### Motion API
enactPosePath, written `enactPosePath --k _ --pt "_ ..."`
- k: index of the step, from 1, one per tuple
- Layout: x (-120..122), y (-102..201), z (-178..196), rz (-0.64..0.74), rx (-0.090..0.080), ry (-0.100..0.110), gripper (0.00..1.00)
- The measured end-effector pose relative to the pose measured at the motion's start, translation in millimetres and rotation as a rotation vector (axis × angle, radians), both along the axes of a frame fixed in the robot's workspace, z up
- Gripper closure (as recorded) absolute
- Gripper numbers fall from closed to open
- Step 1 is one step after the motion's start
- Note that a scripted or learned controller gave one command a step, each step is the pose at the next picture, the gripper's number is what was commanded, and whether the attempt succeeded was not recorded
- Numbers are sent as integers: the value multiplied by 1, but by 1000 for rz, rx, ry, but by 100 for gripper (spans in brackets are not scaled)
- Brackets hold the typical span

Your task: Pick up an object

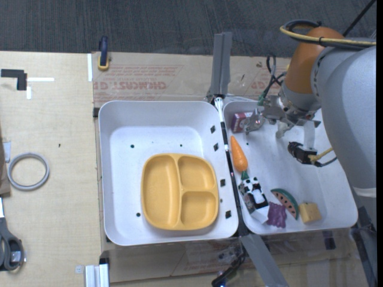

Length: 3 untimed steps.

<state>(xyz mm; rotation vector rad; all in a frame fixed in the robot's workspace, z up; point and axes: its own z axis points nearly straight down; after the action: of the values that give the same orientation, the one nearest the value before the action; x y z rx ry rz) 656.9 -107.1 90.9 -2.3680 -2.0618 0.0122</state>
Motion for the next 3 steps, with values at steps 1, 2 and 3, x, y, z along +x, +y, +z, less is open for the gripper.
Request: enactPosePath --k 1,2,3 --pt "-5 11 -2 -417 -1 26 0" --pt "2 16 101 -258 0 -6 0" --pt "-48 42 125 -195 1 -4 0"
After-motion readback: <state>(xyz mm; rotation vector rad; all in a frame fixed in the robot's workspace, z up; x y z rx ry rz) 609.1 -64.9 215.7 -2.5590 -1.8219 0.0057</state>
